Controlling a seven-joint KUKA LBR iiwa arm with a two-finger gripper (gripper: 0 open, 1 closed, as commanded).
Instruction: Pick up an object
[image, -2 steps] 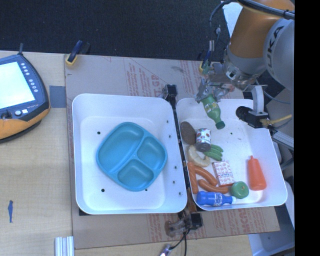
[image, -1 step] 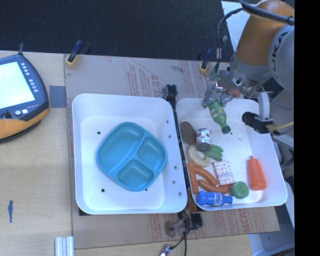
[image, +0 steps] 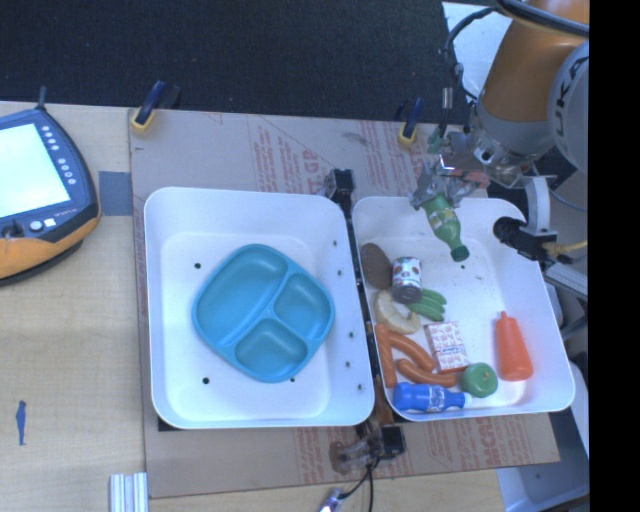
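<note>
Camera view: the gripper (image: 438, 196) hangs over the right bin's (image: 548, 300) far-left corner, its fingers closed on the top of a green bottle (image: 446, 226) that dangles tilted above open white floor. Toys crowd the bin's near-left half: a can (image: 406, 275), sausages (image: 404, 356), a blue bottle (image: 429, 399), an orange bottle (image: 512, 347). The left bin (image: 170, 300) bears a blue divided plate (image: 264, 312). The arm's upper part is cut off at the frame's top.

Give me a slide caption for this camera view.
Gripper holds a green plastic bottle above the right white bin; a blue sectioned plate lies in the left white bin.
</note>
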